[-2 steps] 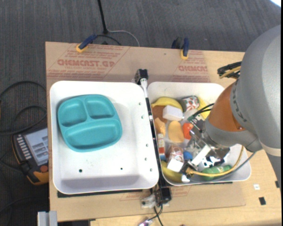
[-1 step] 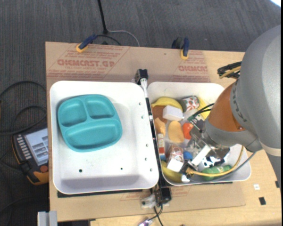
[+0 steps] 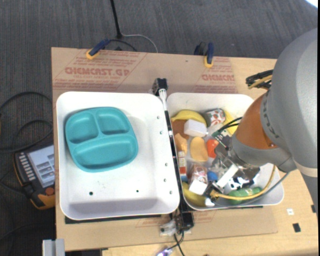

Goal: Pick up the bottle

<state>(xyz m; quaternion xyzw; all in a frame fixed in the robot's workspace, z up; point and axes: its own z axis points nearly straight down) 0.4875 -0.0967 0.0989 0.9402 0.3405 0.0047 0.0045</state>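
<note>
The right bin (image 3: 256, 97) holds a heap of small items. What looks like a small clear bottle with a red label (image 3: 198, 173) lies in the bin's lower left part, next to a white block (image 3: 198, 187). My gripper (image 3: 224, 170) is lowered into the heap just right of that bottle, and the grey wrist and orange band (image 3: 252, 129) cover the bin's right half. Nothing shows plainly between the fingers.
A teal divided plate (image 3: 100, 137) lies in the left bin (image 3: 117, 196). Around the gripper are a banana (image 3: 188, 116), a white cube (image 3: 194, 127), an orange piece (image 3: 199, 149), a small can (image 3: 216, 116) and a green item (image 3: 240, 194). Yellow cable loops along the bin's front.
</note>
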